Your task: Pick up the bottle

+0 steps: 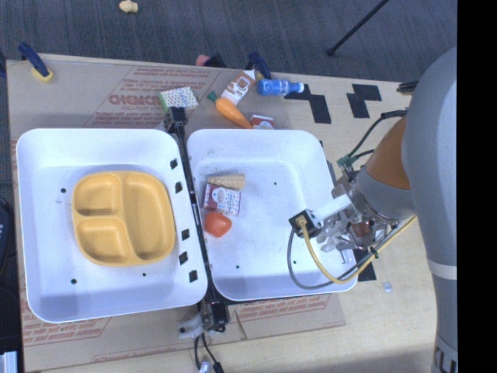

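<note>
Red "CHEMCO" print [133,99] on cardboard [93,92]

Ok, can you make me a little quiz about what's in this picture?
1. True or false: the yellow divided plate lies in the left bin.
2. Where is the blue bottle? A) in the right bin B) on the bench behind the bins C) on the plate
3. Fill in: the pincer hangs over the ____ bin's right side.

Key: 1 true; 2 B; 3 right.
</note>
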Available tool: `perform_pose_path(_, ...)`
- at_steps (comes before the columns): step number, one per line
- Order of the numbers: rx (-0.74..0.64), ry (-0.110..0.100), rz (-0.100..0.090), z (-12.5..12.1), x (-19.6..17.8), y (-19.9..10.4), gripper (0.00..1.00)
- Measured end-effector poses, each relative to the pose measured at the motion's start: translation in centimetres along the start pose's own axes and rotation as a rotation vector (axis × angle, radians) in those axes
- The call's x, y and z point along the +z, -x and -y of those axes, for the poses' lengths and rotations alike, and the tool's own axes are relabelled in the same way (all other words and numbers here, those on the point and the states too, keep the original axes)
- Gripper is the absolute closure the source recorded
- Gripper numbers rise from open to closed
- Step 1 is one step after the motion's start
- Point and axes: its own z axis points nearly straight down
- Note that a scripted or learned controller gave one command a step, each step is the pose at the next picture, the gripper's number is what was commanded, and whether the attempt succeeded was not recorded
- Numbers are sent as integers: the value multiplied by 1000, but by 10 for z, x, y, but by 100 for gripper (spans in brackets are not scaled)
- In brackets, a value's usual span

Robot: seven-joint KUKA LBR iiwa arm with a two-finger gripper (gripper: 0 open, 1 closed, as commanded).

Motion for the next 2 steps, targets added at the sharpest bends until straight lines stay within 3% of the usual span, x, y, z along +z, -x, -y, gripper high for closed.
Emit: perform_pose_path(2,-31,0,0,25,12,-6,100)
